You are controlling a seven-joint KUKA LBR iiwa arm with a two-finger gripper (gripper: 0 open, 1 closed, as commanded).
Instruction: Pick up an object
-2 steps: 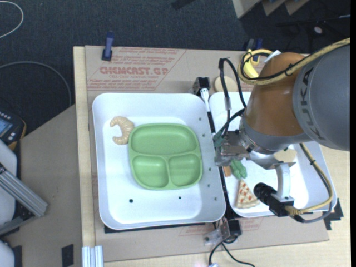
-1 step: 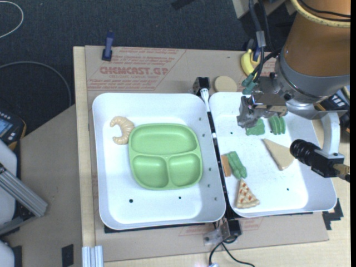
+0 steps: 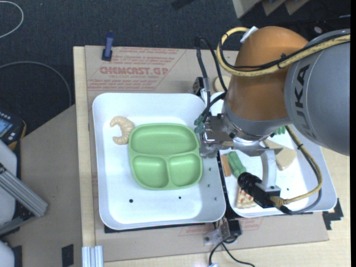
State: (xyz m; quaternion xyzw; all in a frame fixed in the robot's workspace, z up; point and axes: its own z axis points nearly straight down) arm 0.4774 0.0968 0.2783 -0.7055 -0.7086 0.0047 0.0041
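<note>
My gripper (image 3: 213,139) hangs over the inner edge of the right bin (image 3: 320,189), with the big grey and orange wrist covering most of it from above. Just below it in the right bin lie a small green pickle-like piece (image 3: 236,163) and a thin orange strip (image 3: 226,164). A waffle-patterned wedge (image 3: 244,199) lies near that bin's front edge. A beige wedge (image 3: 286,159) rests further right. The arm hides the rest of that bin.
The left bin (image 3: 111,204) holds a green three-compartment plate (image 3: 165,155) in its middle and a tan croissant (image 3: 122,128) by the plate's upper left corner. A cardboard sheet (image 3: 136,65) lies behind the bins, with a small blue object (image 3: 107,47) at its back edge.
</note>
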